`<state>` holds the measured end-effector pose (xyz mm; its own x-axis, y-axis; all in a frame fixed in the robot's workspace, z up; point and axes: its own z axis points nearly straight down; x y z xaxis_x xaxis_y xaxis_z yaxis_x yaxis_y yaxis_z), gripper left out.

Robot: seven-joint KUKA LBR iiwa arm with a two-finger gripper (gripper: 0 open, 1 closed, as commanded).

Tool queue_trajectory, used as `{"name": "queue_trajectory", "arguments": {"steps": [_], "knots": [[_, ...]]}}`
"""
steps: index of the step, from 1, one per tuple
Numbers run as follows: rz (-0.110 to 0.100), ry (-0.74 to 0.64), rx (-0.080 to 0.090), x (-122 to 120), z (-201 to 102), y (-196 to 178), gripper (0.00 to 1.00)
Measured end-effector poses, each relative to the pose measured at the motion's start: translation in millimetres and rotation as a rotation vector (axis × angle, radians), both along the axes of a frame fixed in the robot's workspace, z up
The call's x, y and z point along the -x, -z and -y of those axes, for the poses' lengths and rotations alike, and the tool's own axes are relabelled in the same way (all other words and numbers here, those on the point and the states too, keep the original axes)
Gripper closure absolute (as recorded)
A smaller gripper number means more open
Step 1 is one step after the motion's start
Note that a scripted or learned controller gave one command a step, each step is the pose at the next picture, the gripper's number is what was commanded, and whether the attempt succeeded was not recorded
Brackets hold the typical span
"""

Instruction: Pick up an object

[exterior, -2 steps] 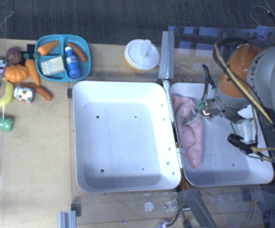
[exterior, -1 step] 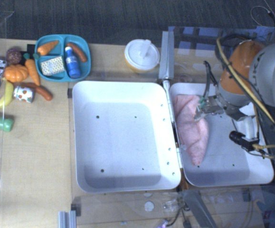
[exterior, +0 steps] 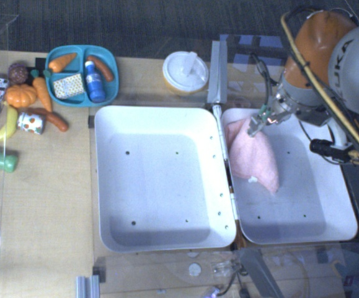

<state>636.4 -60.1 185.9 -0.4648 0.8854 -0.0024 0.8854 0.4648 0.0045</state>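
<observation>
The soft pink crumpled cloth (exterior: pixel 253 157) lies in the right white bin (exterior: pixel 309 228), right of frame centre. The pincer (exterior: pixel 257 124) touches its upper edge; its state is unclear. Judged step: grasping, then lifting.

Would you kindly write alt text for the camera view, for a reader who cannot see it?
A grey robot arm reaches in from the right, its gripper at the upper end of a pink cloth lying in the right white bin. Toy foods and a blue divided tray sit on the bench to the left.
</observation>
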Motion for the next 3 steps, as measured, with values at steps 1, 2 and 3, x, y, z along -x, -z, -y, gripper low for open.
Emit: {"name": "queue_trajectory", "arguments": {"steps": [1,2,3], "knots": [[0.0,0.0,0.0,0,0,0,0.0],[0.006,0.006,0.001,23,51,89,0.0],[-0.014,0.06,0.0,-32,44,96,0.0]]}}
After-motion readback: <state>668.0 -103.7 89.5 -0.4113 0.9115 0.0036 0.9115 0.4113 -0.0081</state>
